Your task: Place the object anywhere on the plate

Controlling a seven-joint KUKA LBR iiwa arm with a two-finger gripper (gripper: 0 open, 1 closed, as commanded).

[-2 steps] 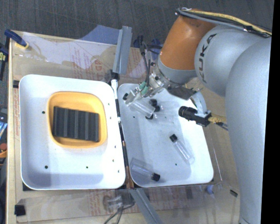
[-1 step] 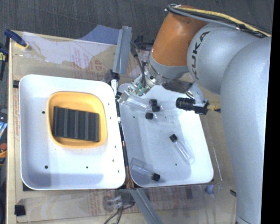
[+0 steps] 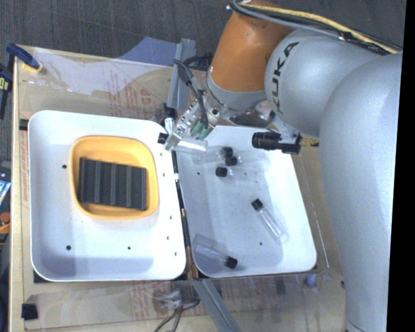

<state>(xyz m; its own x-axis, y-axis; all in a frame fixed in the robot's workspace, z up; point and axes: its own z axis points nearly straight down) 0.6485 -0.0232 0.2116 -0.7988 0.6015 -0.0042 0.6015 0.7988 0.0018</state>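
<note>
A yellow plate (image 3: pixel 112 147) lies in the left bin (image 3: pixel 48 243), with a dark ridged block (image 3: pixel 115 184) on it. My gripper (image 3: pixel 183 138) hangs over the top left corner of the right bin (image 3: pixel 298 230), close to the wall between the bins. It looks shut on a clear tube (image 3: pixel 192 145) with a black cap, held level just under the fingers. The tube's capped end pokes toward the left bin, a little short of the plate's upper right corner.
Loose in the right bin lie more clear tubes with black caps: one (image 3: pixel 269 218) at mid right, one (image 3: pixel 213 252) at the front, and two small black pieces (image 3: pixel 228 156) near the back. The grey arm (image 3: pixel 325 78) covers the right side.
</note>
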